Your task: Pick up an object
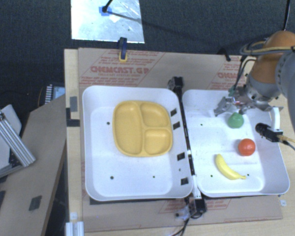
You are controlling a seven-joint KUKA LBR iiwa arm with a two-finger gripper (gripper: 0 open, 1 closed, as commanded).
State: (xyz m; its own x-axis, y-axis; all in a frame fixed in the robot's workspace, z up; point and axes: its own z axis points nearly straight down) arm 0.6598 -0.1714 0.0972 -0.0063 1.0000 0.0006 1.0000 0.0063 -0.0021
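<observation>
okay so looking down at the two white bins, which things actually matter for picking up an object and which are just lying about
Part of the job:
- claw, over the right bin
- green ball, just below the claw
- orange ball
- banana

Just lying about:
- yellow divided plate in the left bin
- yellow clamp at the board's far edge

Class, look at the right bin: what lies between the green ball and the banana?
In the camera view, the orange ball lies roughly between the green ball and the banana, a little to the right of the line; otherwise it is bare white bin floor.
</observation>
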